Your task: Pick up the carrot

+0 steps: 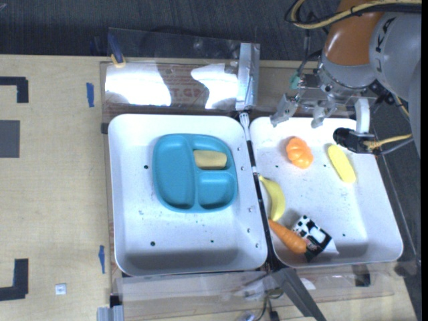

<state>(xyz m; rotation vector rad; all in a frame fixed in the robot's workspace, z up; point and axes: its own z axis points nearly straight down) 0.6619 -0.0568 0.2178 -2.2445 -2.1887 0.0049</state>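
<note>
Grey arm (401,39), orange band, yellow cables

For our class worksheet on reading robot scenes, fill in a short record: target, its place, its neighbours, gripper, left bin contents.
target: carrot
place: right bin, near front-left corner
neighbours: banana behind it; black-and-white toy beside it
gripper: gripper open, above right bin's back edge, holding nothing
left bin contents: blue divided plate with a yellow food piece
</note>
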